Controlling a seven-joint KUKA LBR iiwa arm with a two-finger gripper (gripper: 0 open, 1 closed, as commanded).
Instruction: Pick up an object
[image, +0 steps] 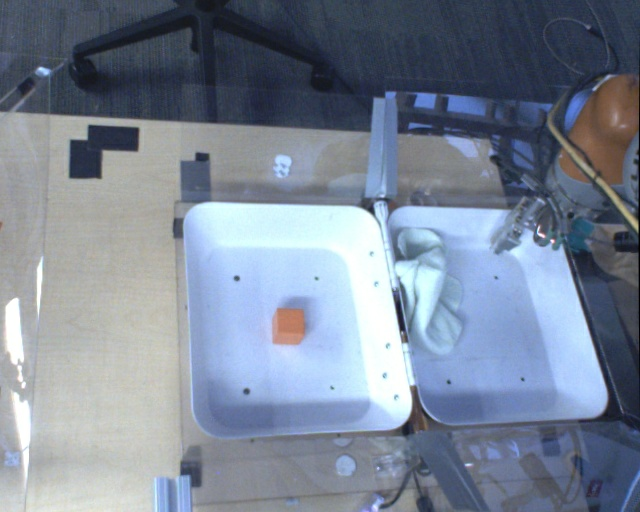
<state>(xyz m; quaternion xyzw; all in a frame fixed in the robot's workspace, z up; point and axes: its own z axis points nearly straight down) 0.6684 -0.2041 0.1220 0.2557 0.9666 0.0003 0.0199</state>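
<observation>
1. Poised over the far right corner of the right-hand shallow white bin (560, 395), the two-finger metal gripper (512, 236) carries nothing; its fingers look slightly parted.
2. Nearest candidate: a crumpled pale green-white cloth (428, 288), lying against that bin's left wall, well apart from the gripper; a small orange cube (289, 326) sits alone near the middle of the left-hand white bin (215, 400).
3. For a sound grasp I'd centre over the cloth's bunched top, descend straight, and pinch a thick fold; a thin edge may slip.
</observation>
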